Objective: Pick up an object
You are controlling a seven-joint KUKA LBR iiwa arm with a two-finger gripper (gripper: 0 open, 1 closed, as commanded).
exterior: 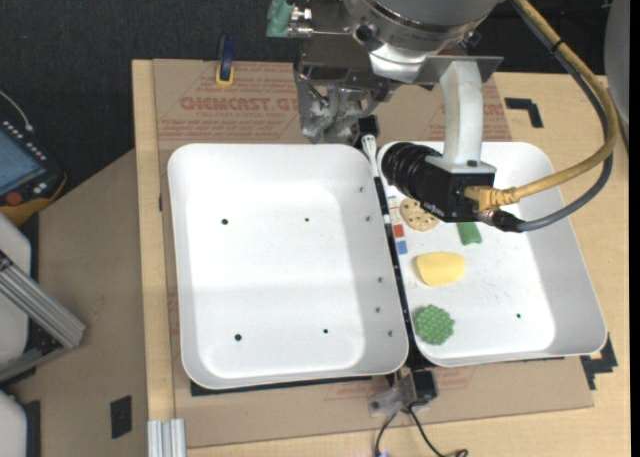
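Four objects [440, 268] in right bin [545, 305], near pincer [335, 120].

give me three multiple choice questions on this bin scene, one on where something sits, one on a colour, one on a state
1. Which bin holds the small objects?
A. the right bin
B. the left bin
C. both bins

2. What colour is the round bumpy object nearest the front rim?
A. red
B. green
C. black

3. How does the yellow object lie?
A. lifted above the bin
B. stacked on the green one
C. resting on the bin floor

Answers: 1 A, the yellow object, the bumpy object and a speckled tan disc all sit in the right bin, none in the left bin. 2 B, it is plainly green. 3 C, it lies flat on the white floor, apart from the green one.
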